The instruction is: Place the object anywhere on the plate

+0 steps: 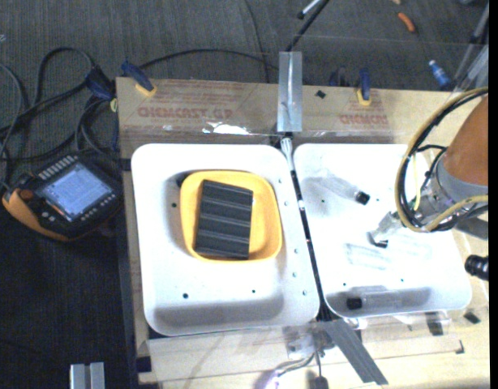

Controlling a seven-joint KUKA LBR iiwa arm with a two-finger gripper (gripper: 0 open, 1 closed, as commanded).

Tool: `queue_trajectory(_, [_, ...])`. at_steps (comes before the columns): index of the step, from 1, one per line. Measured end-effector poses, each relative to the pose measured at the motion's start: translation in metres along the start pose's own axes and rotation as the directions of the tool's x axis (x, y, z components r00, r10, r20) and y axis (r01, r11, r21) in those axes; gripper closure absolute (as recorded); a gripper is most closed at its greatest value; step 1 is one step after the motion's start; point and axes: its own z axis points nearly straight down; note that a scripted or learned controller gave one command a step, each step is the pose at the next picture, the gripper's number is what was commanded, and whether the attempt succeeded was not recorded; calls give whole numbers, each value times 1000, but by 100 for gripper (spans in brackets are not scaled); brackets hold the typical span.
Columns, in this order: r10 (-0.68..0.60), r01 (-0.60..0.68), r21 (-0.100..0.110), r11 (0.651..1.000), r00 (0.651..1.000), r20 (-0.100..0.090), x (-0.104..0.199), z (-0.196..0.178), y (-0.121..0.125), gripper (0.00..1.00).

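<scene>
Two shallow white bins are sitting side by side on the bench, and the gripper (pixel 384 232) is hovering low over the right bin (pixel 444 286); its state cannot be determined. Well apart, in the left bin (pixel 156 298), the dark ribbed block (pixel 225 217) is lying on the yellow plate (pixel 267 221).

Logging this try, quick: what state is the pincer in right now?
Pincer: over the right bin, open or closed cannot be told; nothing seen held.
</scene>
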Motion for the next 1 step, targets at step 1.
queue_trajectory(1, [0, 0, 0, 1000, 1000, 0, 0, 0, 0, 0])
